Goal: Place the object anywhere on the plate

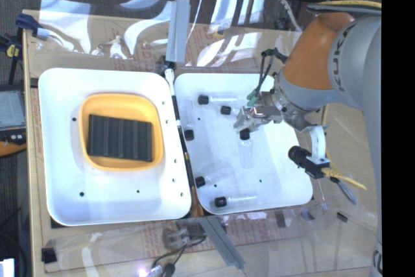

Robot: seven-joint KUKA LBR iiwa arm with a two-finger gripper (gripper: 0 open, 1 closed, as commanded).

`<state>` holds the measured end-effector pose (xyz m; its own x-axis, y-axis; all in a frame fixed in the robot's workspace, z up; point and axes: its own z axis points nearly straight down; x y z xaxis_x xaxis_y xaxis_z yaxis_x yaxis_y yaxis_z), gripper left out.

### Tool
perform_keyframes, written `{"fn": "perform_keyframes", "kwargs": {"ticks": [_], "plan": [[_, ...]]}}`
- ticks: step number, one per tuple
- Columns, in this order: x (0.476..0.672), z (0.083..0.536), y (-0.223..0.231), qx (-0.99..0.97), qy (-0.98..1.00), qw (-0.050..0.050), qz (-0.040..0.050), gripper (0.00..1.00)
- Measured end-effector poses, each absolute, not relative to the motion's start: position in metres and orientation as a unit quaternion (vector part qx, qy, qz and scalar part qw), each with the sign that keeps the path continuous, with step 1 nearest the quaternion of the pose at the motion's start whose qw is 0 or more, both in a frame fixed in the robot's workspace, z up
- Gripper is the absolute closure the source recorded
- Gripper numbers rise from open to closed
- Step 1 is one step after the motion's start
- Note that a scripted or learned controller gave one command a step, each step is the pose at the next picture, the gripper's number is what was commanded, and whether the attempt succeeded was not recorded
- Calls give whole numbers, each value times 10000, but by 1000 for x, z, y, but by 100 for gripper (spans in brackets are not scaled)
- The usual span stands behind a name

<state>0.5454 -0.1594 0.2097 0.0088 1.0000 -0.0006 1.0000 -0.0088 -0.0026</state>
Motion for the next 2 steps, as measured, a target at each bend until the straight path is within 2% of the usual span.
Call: {"fn": "perform_keyframes", "kwargs": {"ticks": [1,2], "plan": [[509,217,-90,-6754,-7375,22,11,100],[522,211,-32,-6512,-7589,19,13,100]]}}
